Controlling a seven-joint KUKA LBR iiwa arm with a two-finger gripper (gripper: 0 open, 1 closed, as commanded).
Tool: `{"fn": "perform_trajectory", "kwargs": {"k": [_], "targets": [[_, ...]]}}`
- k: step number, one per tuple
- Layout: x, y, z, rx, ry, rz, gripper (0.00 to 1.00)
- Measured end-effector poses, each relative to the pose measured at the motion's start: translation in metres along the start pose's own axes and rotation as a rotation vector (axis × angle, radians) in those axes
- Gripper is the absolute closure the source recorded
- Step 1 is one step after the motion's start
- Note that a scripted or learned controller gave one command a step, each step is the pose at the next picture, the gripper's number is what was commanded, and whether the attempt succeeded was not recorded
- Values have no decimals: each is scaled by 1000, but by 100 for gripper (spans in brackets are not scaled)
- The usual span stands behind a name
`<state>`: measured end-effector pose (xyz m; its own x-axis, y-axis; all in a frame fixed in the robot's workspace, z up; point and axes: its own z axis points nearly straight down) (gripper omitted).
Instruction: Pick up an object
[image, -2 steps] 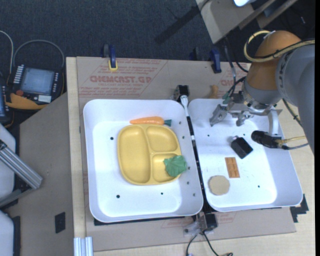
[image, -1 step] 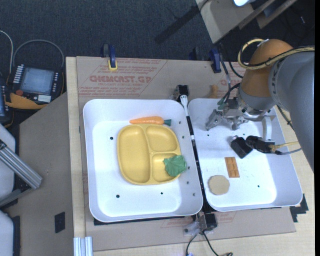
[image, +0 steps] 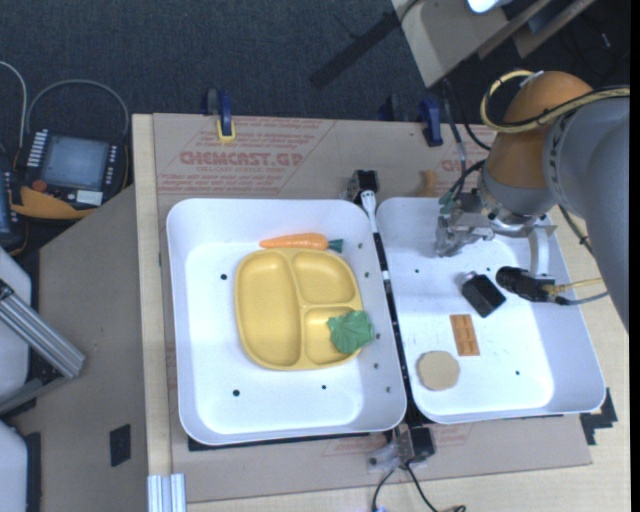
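Gripper (image: 452, 238) at upper part of right bin (image: 575, 385), grasp state unclear; black block (image: 483, 294) just below-right, lying diagonal.

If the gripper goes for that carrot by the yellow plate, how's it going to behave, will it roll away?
The carrot looks long, round and tapered, so a sideways nudge would probably roll it in a curve. It lies against the yellow plate rim, which may block rolling that way. Its smooth, likely plastic surface could slip between fingers, though it seems stiff and light.

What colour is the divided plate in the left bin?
Yellow. The divided plate shows plainly in the camera view.
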<state>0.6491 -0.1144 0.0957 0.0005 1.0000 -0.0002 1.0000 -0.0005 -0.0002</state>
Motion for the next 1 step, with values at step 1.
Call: {"fn": "perform_trajectory", "kwargs": {"k": [1], "targets": [[-8,8,-54,-6,-2,0,100]]}}
